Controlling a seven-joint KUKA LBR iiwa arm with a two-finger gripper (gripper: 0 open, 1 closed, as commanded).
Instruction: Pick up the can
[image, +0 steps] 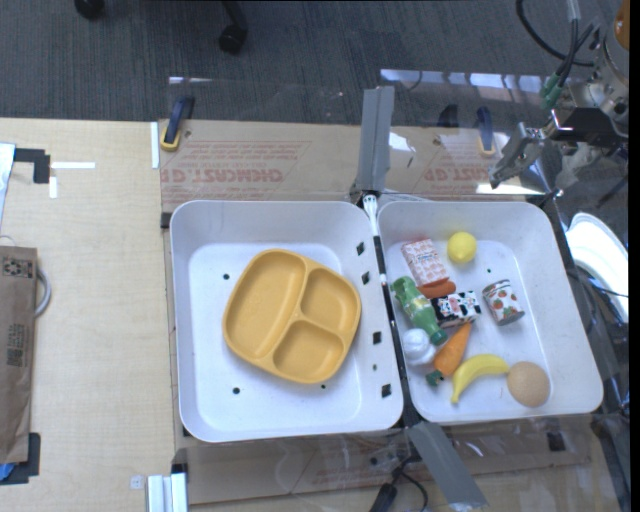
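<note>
The gripper (512, 160) hangs at the upper right, above the back edge of the right bin (560, 290) and outside its white floor. Its thin fingers point down and to the left, and nothing sits between them. Whether they stand apart or together cannot be told from this view.

The can (503, 302) lies on its side in the right bin, toward the right wall, with a red and white label and a silver end. It sits well apart from the gripper. Just to its left is a small black and white carton (457, 307), touching a red sausage-like piece (437, 289). Above these rest a pink and white box (425, 260) and a yellow lemon (461, 247).

A green bottle (415, 308) with a white cap lies along the left side of that bin, its cap end beside an orange carrot (453, 349). A yellow banana (474, 373) curves near the front edge, and a tan egg (528, 383) sits just beside it in the front right corner.

The left bin (190, 320) holds 1 yellow tray (291, 316) with 3 compartments, turned at a slant. A brown paper bag (18, 350) lies on the wooden bench (90, 230) at the far left.
</note>
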